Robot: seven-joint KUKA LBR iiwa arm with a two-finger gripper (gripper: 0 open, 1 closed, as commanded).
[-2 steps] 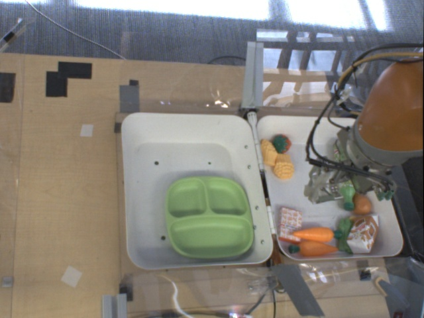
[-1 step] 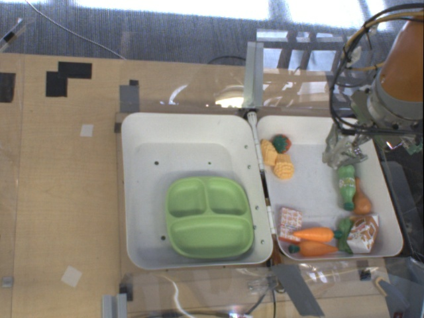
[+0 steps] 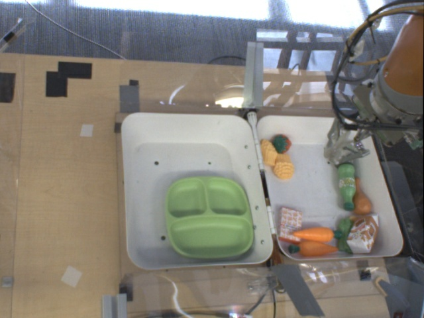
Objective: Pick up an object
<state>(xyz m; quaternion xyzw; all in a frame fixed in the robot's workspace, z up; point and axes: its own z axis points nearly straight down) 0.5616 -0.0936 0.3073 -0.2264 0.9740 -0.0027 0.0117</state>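
Gripper (image 3: 344, 150) hangs just above green bottle (image 3: 346, 185); bottle's long axis runs toward near rim; grip state unreadable.

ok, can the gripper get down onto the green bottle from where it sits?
Probably yes. The gripper hangs just above the green bottle in the right bin, nothing between them. An orange item touching the bottle's lower end may crowd one finger.
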